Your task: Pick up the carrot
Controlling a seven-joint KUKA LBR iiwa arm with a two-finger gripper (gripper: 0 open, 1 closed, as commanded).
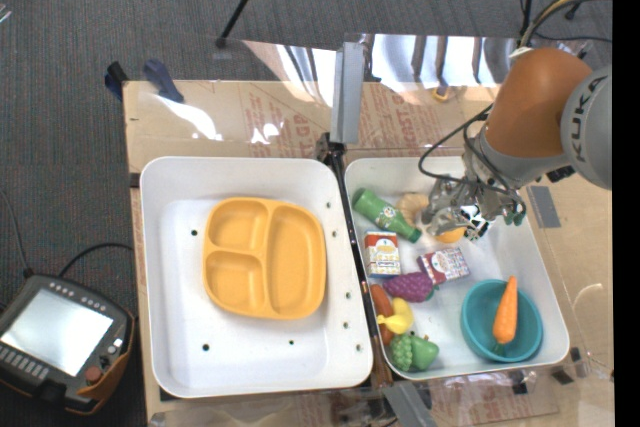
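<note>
Camera view | carrot [507, 309] tapered, smooth, in round teal bowl [478, 333] | claw [452, 215] grip: can't tell

"KUKA" lettering on the grey arm [597, 130], running vertically

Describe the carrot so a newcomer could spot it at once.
Look in the right white bin, the one crowded with toy food. In its near right corner sits a teal bowl, and the carrot lies slanted in it. It is the only long, tapered orange thing there, apart from the other toys.
</note>
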